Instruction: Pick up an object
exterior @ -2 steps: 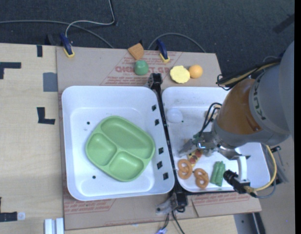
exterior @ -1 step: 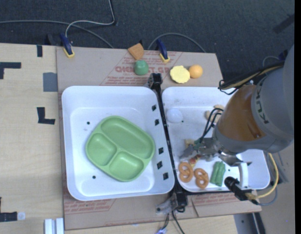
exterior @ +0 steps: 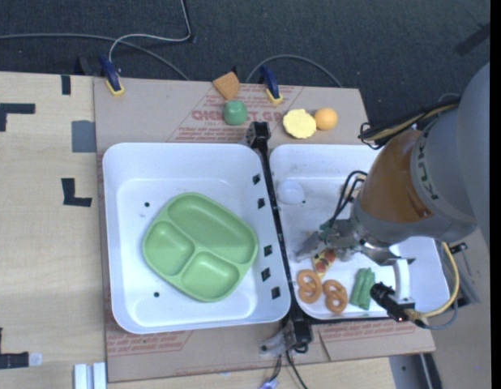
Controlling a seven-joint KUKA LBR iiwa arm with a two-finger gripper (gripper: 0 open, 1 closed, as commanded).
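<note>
the tool was seen low in the right bin, near that bin's left wall and toward its front edge. whether it was apart or together could not be told, as its tip was blurred and partly hidden by the wrist. a small red and yellow object lay just beside the tip, on the side toward the bin's front edge; whether the two were touching could not be told, and nothing could be made out as held. two pretzels lay side by side near the front edge of the same bin, just beyond the small object, and a green stick-shaped piece lay just to their right, tilted. a pale round object rested near the bin's back left corner, well apart from the tool.

the arm was reached in from the right across the right bin, its orange band above the wrist, with the wrist bent down toward the bin floor.

in the left bin a green divided plate was laid near the middle. on the worktop, behind the bins, an orange block, a green piece, a yellow piece and a small orange ball were set out along the cardboard's back edge.
</note>
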